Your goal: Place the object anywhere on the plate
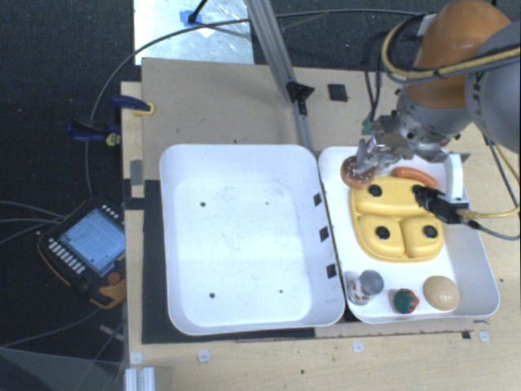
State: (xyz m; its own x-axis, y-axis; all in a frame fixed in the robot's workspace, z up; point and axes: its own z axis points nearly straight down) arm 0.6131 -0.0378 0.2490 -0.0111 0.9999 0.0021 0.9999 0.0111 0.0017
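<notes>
Our gripper [364, 155] hovers over the small brown round object [356, 172]; jaw state unclear. It looks light and rigid; we'd pinch its rim beside the yellow sectioned plastic plate [397, 220].

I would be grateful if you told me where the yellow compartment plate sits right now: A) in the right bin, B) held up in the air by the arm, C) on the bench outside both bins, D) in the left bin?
A: the yellow plate lies flat in the right bin, with the gripper above the bin's far-left corner, beside the plate's far edge, while the left bin holds none of it.
</notes>
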